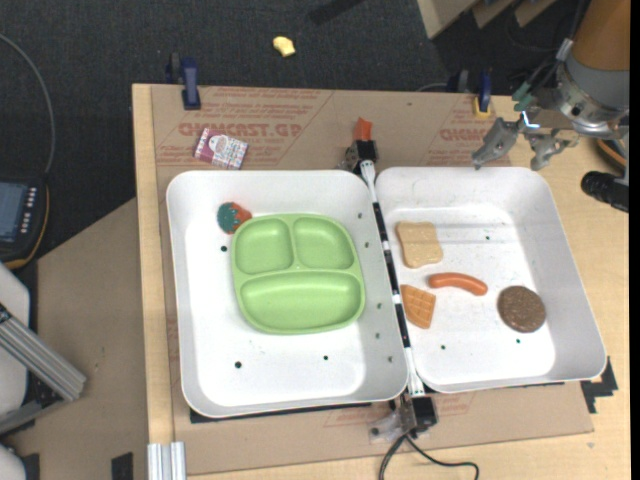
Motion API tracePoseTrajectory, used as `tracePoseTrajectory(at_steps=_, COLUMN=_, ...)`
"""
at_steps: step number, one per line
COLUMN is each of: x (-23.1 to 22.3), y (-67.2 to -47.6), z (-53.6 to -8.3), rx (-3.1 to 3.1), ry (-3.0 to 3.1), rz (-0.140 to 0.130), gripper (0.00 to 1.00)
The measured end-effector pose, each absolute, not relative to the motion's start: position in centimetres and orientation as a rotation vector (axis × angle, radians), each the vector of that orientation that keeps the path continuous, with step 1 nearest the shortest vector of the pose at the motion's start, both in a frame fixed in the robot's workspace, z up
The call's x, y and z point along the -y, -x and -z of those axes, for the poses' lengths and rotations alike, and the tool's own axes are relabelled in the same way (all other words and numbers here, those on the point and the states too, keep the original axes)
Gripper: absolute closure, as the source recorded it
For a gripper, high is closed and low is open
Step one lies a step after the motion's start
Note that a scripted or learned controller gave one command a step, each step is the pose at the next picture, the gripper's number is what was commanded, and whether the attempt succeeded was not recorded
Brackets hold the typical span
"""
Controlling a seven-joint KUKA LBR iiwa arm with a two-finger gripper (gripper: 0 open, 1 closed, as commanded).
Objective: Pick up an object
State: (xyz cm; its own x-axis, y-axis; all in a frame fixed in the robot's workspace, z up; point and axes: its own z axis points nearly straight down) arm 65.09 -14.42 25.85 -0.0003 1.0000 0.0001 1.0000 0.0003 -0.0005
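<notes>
**Bench layout, left to right: two bins, gripper raised at upper right**

1. Left bin [200, 358]. A green divided plate [297, 273] sits slightly above the bin's middle, its right edge near the centre divide. A small round red-and-green toy [233, 216] touches the plate's upper-left corner. The widest open floor lies below the plate, along the near wall; a narrower strip runs down the left wall.

2. Bench behind the left bin. A small pink-and-white packet [220, 147] lies on the cardboard, apart from the bin rim.

3. Right bin [570, 298]. Four food pieces lie in its left and middle parts:
   - a tan bread slice [418, 243], near the centre divide;
   - an orange wedge [419, 306], below the bread, also near the divide;
   - a sausage [458, 283], just right of the wedge and apart from it;
   - a brown round patty [521, 308], towards the right wall, standing apart from the others.
   Open floor runs along the far wall and the near wall.

4. Gripper [523, 146]. It hangs above the far rim of the right bin, towards its right corner, well apart from all four pieces. The two fingers [494, 146] are spread wide. Nothing lies between them and they touch nothing.
</notes>
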Motion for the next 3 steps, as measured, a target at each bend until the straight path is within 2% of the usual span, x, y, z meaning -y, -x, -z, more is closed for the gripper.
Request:
tracePoseTrajectory(at_steps=1, x=19.4, y=-59.5, z=-14.4, rx=2.206, ry=2.221, rz=-0.014, gripper=0.0)
tracePoseTrajectory(at_steps=2, x=14.3, y=-57.7, z=-8.0, rx=2.219, ry=2.212, rz=-0.004, gripper=0.0)
tracePoseTrajectory(at_steps=3, x=9.8, y=-54.8, z=-8.4, rx=2.221, ry=2.214, rz=-0.001, gripper=0.0)
